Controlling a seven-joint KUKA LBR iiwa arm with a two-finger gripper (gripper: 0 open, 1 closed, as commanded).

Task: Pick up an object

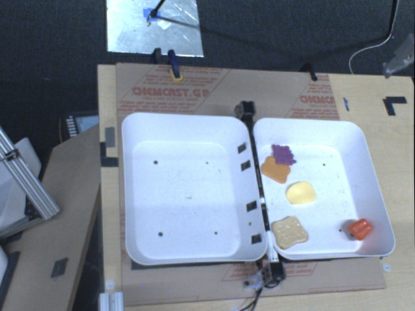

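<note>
Right white plastic bin [363, 148] holding bumpy purple cluster [283, 153], flat orange wedge [275, 170], smooth yellow oval [301, 193], tan toast slice [289, 232], glossy red-orange piece [360, 229].

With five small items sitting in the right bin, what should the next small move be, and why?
Probably bring the arm in over the right bin and line up above the yellow piece. It lies apart from the others on bare floor, while the orange piece and purple piece touch.

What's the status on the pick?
Nothing grasped yet. Five items in right bin: purple piece, orange slice, yellow round, toast, red piece. Nothing obstructing.
</note>
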